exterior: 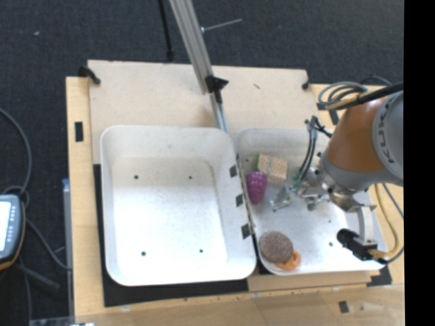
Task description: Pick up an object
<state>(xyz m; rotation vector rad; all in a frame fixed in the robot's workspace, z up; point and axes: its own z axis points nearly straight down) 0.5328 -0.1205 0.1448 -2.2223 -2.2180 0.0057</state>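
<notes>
In the right bin (309, 250) lie a purple grape-like object (256, 185), a tan sponge-like block (272, 166), and a brown round object (275, 246) resting beside an orange piece (292, 261) at the front. My gripper (287, 199) hangs over the middle of this bin, just right of the purple object and below the tan block. Nothing shows between its metal fingers. The orange-banded wrist (357, 145) rises to the right of it.
The left bin (112, 202) sits beside it, sharing a ridge with black clips (239, 200). A slanted aluminium post (194, 36) stands behind the bins. Cables (340, 94) loop at the back right, and a black fitting (353, 242) lies at the right bin's front right.
</notes>
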